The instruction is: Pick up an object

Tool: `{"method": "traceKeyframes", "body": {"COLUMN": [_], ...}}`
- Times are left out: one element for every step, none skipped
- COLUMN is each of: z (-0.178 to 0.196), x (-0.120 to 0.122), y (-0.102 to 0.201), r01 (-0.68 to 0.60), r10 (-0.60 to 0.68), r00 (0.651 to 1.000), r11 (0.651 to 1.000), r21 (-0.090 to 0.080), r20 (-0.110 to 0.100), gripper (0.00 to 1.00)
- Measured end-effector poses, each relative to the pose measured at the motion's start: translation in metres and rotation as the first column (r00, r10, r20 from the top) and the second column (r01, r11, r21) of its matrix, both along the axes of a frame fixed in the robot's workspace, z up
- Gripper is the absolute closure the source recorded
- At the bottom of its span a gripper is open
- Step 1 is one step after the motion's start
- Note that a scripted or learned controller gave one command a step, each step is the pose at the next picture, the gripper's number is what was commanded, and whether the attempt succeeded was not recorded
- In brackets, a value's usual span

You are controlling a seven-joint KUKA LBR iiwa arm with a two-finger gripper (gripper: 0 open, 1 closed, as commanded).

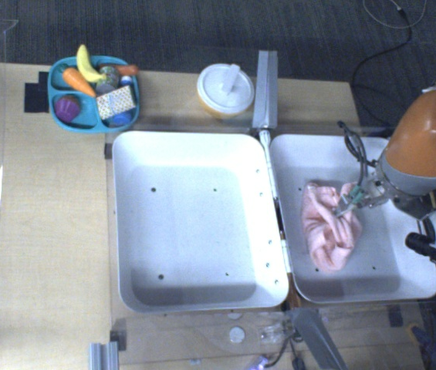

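Pink cloth lies crumpled in the right bin, toward its left half; the left bin sits just beside it on the counter. Pincer is down at the cloth's upper right edge, touching or just over the fabric; cannot tell whether it is apart or together, or whether any cloth is caught. Behind the bins: a blue tray of toy food and a white lidded cup.
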State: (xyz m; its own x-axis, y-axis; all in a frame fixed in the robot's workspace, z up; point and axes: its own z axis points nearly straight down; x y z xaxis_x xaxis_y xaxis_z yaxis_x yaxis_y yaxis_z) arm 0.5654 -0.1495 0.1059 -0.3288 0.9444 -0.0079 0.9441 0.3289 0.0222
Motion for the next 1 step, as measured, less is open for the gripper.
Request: {"method": "traceKeyframes", "body": {"z": [0.0252], "x": [-0.0402], "y": [-0.0078], "r01": [-0.089], "r10": [0.089], "r00": [0.996], "r11": [0.996], "r21": [-0.001], "r20": [-0.016], "gripper": [1.0]}}
